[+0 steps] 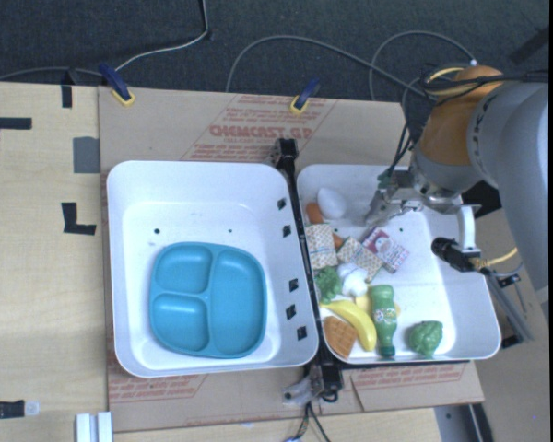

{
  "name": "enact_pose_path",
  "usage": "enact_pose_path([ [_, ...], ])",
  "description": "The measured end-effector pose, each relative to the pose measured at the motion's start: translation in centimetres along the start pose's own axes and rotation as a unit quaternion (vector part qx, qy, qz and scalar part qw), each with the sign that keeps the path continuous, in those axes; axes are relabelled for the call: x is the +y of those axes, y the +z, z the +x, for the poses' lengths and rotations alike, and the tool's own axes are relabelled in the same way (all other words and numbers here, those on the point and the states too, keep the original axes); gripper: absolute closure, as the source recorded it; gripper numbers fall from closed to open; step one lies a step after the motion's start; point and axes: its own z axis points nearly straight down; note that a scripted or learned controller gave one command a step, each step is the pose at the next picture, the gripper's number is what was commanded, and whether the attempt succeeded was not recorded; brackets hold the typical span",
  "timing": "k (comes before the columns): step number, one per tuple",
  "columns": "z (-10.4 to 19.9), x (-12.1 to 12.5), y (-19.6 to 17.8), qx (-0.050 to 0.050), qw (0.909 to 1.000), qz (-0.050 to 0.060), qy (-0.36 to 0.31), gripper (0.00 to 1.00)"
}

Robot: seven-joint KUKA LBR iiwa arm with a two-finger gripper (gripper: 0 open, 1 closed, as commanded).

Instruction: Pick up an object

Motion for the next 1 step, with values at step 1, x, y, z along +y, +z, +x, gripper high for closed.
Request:
enact_pose_path([
  [1, 0.01, -0.01, 0.03, 0.0, 1.0, 0.0, 0.0, 0.0],
])
